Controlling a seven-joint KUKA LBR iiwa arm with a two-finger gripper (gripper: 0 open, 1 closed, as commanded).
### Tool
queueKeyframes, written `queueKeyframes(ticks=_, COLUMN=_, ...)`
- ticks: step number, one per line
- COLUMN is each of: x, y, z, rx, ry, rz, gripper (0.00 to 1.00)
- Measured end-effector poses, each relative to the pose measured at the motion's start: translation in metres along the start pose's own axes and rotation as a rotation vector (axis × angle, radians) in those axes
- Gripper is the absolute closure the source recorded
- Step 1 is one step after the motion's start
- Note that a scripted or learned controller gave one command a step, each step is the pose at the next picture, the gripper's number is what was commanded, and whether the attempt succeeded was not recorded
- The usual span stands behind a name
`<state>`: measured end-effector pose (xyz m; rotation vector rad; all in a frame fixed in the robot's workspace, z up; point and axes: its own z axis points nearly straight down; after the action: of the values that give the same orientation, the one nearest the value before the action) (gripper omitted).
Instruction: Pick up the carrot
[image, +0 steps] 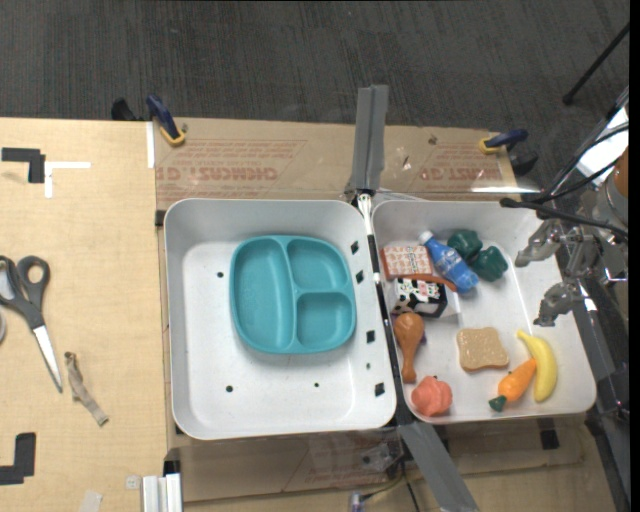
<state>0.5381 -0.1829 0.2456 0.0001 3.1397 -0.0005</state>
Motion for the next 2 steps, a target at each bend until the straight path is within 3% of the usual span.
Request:
queueKeyframes(ticks=1, x=0.0491, y=0.0127, z=0.1469, rx=0.000, ry=-0.002, rz=0.199, gripper=0.00)
queueKeyframes(ticks=2, x=0.0561, y=0.0059, z=0.1492, rx=0.001, ry=-0.011, rz=0.201, gripper=0.00)
